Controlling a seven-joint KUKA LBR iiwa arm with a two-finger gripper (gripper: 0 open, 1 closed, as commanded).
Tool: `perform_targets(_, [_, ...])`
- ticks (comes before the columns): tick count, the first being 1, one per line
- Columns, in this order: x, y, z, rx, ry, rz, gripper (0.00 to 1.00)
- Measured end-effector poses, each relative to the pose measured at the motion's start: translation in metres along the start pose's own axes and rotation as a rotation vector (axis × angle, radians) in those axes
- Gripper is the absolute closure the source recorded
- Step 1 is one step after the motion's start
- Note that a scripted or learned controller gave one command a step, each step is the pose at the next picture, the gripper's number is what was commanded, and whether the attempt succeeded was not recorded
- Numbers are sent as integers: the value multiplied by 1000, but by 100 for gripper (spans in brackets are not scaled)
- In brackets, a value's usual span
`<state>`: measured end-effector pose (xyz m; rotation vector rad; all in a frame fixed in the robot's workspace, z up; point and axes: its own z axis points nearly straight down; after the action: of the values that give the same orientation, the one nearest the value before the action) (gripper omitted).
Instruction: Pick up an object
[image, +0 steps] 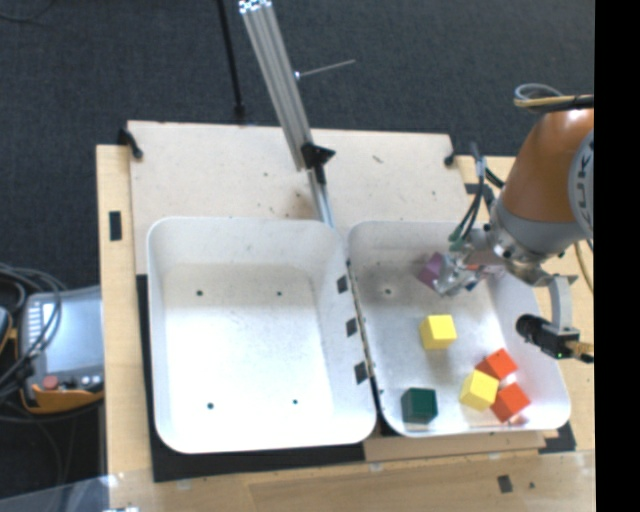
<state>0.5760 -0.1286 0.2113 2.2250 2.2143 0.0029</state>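
The right bin (400, 250) holds several blocks. A purple block (431, 269) lies near its back, right at my gripper (453, 279), which reaches in from the right under the grey arm with the orange band. The fingertips sit against the purple block's right side; whether they grip it is unclear. A yellow cube (438, 331) lies in the bin's middle. A dark green cube (419, 405) sits at the front edge. At the front right, a second yellow cube (479, 390) rests between two orange-red blocks (511, 401).
The left bin (250, 330) stands beside the right one, sharing a middle wall. A slanted metal rail (285, 95) rises from the bench behind the bins. A black clamp on the arm (545, 335) hangs over the right bin's right rim.
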Motion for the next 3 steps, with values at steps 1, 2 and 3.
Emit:
perform_targets(1, [51,6,5,2,1,-12,100])
perform_targets(2, [108,19,-10,0,2,-13,100])
perform_targets(3, [161,35,-22,0,2,-13,100])
